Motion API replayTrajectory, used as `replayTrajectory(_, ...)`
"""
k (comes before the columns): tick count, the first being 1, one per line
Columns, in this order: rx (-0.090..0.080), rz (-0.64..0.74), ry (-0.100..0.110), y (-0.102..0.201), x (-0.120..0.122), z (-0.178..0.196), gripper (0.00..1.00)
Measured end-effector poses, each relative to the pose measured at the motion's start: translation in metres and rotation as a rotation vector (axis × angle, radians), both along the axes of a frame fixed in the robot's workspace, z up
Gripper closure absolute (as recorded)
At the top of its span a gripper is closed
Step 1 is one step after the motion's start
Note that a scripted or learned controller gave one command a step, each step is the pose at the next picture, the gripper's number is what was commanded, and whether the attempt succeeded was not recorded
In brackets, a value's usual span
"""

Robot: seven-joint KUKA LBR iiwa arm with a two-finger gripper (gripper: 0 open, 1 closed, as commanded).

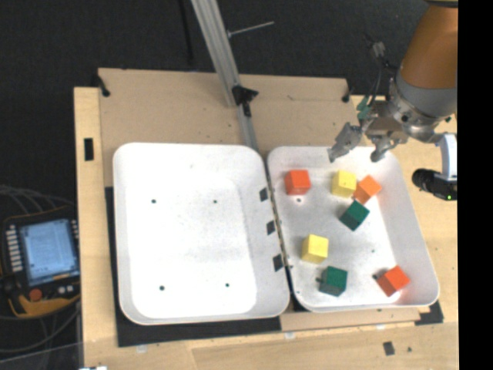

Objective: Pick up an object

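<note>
Claw (360, 148) open; seven blocks (315, 248), right bin (412, 222).

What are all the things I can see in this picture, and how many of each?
Orange blocks: 3, orange; right bin, one at the upper left, one at the upper right, one at the lower right corner.
Yellow blocks: 2, yellow; right bin, one near the top, one in the middle.
Green blocks: 2, dark green; right bin, one right of centre, one near the front edge.
Bins: 2, white; left bin, right bin, side by side.
Handheld screen device: 1, dark; far left.
Metal post: 1, grey; behind the bins.
Pincer: 1, grey; open above the right bin's top edge.
</note>
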State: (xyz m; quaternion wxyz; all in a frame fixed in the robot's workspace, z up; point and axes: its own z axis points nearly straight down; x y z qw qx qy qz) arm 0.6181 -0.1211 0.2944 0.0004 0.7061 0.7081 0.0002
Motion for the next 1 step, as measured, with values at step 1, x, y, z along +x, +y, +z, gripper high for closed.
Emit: replayTrajectory(1,0.000,-0.001,0.000,0.0001,0.0000,0.0000,0.00)
